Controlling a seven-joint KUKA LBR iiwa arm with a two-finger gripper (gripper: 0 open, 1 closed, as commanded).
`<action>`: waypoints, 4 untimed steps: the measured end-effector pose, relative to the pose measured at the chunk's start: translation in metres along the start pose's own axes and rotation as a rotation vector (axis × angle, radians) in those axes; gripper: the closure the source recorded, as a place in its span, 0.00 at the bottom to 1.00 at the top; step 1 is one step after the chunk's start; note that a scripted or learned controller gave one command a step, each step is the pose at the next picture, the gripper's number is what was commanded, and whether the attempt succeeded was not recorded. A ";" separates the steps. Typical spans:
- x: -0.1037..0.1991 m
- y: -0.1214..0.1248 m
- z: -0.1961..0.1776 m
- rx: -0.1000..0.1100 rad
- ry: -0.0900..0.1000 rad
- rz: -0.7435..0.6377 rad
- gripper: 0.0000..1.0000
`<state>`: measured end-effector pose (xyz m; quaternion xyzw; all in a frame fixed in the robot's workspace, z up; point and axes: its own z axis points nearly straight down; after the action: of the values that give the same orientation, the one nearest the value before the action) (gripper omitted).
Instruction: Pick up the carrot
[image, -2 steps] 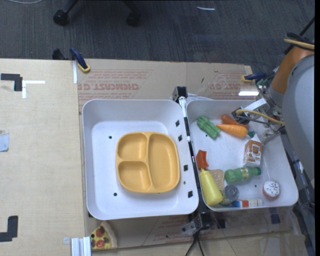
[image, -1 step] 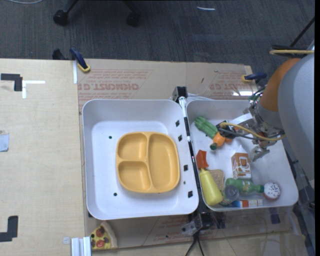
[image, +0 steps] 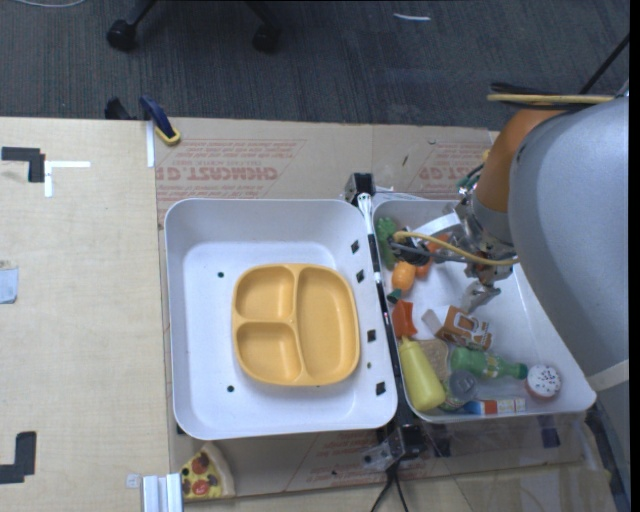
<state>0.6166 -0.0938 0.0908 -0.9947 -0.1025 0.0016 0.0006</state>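
Near the right bin's left wall we target the carrot; gripper state unclear; descend centred, avoiding neighbouring clutter.

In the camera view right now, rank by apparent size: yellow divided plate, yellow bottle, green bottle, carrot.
1. yellow divided plate
2. yellow bottle and green bottle: look alike, not ranked
3. carrot

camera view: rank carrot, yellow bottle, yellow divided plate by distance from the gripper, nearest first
Measured from the gripper in the right bin:
1. Carrot, to its left in the view, by the bin's left wall.
2. Yellow bottle, lower left, in the same bin's near corner.
3. Yellow divided plate, farthest, in the left bin.
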 end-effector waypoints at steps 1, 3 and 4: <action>-0.038 -0.104 -0.100 -0.001 0.001 0.005 0.00; -0.056 -0.089 -0.100 -0.002 0.000 -0.014 0.00; -0.042 -0.066 -0.100 -0.002 -0.002 0.003 0.00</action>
<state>0.5622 -0.0376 0.1913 -0.9949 -0.1012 0.0023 -0.0004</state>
